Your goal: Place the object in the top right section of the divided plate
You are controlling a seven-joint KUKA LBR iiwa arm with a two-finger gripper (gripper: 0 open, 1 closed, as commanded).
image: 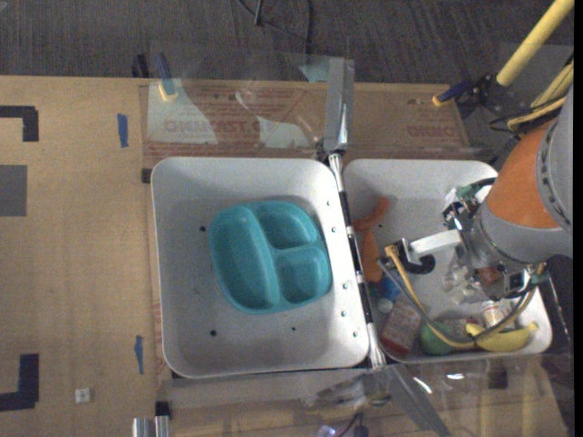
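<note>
The teal divided plate (270,254) lies in the left bin (182,208), one long section on its left and two smaller ones on its right. All its sections look bare. My gripper (468,282) hangs low over the right bin (414,185), above a clutter of objects near that bin's front. Close by are an orange carrot-like piece (370,233), a yellow banana (506,338), a green round thing (434,338) and a reddish-brown packet (401,326). The wrist hides what lies directly under it.
A small blue item (389,287) sits by the divider between the bins. A clear plastic sheet (246,107) and cardboard lie behind the bins. Blue tape marks (122,130) dot the wooden bench at left.
</note>
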